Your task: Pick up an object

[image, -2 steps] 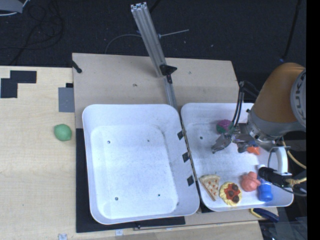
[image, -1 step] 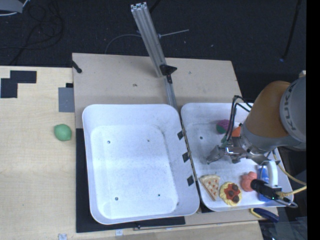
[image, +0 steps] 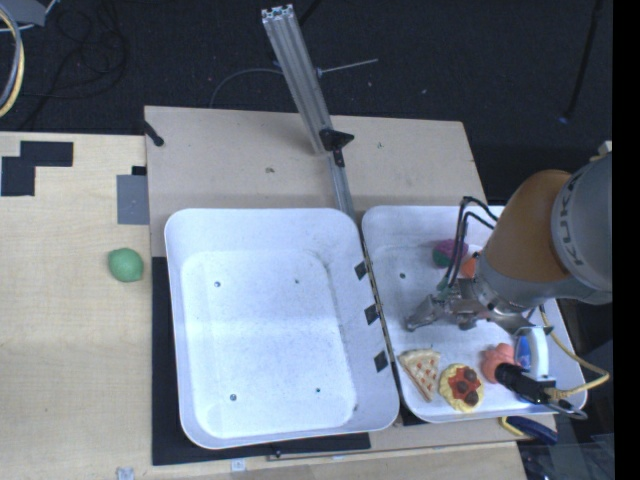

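Observation:
My gripper hangs low over the middle of the right bin, reaching in from the right under the grey and orange arm. Nothing shows in its grasp. Just in front of it lies a toy pizza slice, with a round red and yellow toy beside that. A salmon-pink lump sits further right, next to a blue and white object. A magenta and green toy lies behind the gripper, partly hidden by the wrist.
The left bin adjoins the right one, with black clips along the shared rim. A green ball rests on the bench at the left. A slanted aluminium bar stands behind the bins.

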Tool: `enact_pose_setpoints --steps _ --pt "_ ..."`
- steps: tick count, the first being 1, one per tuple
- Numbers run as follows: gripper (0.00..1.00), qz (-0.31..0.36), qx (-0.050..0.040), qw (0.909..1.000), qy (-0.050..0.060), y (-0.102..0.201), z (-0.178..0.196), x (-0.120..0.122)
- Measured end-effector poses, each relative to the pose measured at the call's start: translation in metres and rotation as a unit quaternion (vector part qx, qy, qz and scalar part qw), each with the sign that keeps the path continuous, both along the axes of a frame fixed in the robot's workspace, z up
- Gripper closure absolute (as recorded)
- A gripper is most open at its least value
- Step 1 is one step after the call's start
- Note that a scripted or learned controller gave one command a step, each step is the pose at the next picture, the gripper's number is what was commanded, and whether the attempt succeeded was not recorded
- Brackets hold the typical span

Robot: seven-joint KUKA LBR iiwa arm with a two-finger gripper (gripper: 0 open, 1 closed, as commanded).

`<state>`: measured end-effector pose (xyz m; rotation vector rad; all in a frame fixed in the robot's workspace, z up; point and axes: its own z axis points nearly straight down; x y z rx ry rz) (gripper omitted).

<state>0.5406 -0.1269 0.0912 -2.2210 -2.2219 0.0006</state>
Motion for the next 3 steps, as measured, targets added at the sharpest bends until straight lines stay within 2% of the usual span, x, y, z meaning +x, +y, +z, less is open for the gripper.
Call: enact_pose_setpoints --steps 1,3 --pt "1.0 -0.001 -0.0001 1.0 -0.002 -0.001 0.011 0.001" --pt "1.0 -0.001 -0.0004 1.0 -0.002 -0.022 0.109 0.001"
